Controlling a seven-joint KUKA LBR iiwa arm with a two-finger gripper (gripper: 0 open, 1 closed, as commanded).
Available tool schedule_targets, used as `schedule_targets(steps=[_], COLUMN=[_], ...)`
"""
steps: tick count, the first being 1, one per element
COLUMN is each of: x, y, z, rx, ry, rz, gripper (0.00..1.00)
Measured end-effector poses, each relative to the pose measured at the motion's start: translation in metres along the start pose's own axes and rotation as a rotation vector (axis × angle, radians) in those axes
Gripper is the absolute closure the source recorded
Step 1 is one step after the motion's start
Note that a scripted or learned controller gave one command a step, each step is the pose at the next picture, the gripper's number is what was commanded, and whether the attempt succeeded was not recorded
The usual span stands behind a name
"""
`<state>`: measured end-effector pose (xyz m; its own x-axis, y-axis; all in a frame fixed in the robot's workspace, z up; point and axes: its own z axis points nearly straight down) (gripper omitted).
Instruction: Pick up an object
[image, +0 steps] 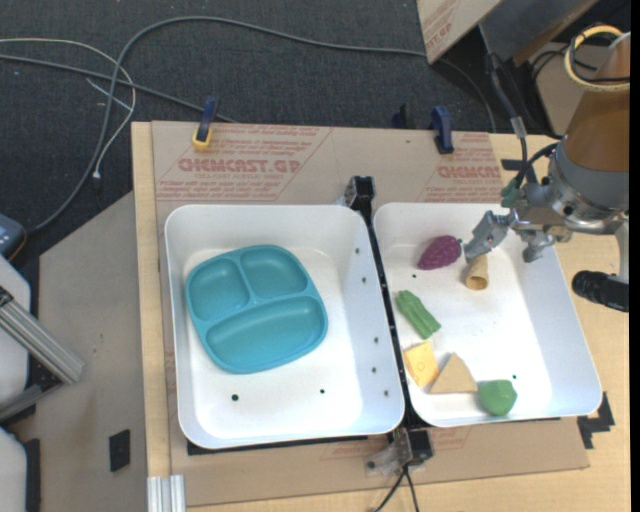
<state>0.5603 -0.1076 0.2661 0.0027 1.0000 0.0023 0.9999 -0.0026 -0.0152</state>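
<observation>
The right bin (560, 330) holds several small toys. A purple, grape-like piece (438, 252) lies at its back, with a small tan cone (477, 272) just right of it. A green pickle (417, 313) lies near the left wall. A yellow cheese block (420, 362), a tan wedge (455, 377) and a round green piece (497, 397) sit along the front. My gripper (510, 242) hovers over the bin's back right part, open, with nothing between its fingers. Its left finger (486, 234) is just above the tan cone.
The left bin (200, 400) holds a teal divided plate (258, 306). Black clips (359, 190) join the bins along the middle wall. Blue clamps (207, 118) hold the cardboard base at the back. The arm comes in over the right bin's far right corner.
</observation>
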Motion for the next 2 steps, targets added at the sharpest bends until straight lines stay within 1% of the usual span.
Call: schedule_targets(steps=[1,2], x=[0.0,0.009], y=[0.002,-0.002], z=[-0.007,0.04], rx=[-0.014,-0.012], ry=[-0.001,-0.001], rz=[-0.003,-0.002], gripper=[0.0,0.0])
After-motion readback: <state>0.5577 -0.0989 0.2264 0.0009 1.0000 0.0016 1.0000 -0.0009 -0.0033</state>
